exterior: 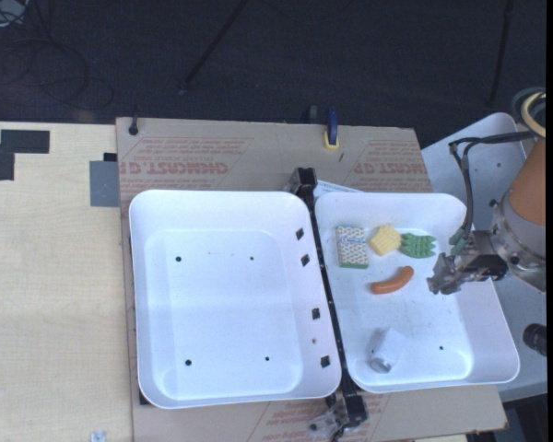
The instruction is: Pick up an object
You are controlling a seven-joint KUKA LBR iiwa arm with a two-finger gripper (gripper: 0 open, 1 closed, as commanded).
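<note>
The right bin (484,362) holds several small objects: a patterned green and white block (352,246), a yellow piece (384,239), a green piece (417,244), an orange sausage-shaped item (392,281), and a grey-white item (382,350) near the front. My gripper (445,279) hangs over the right side of this bin, just right of the orange sausage and below the green piece. Nothing shows between its fingers.
The left bin (147,247) sits beside the right one, with black clips (311,259) along the divide between them. Both bins rest on a cardboard sheet (221,159). A blue and yellow clamp (332,133) stands at the cardboard's back edge.
</note>
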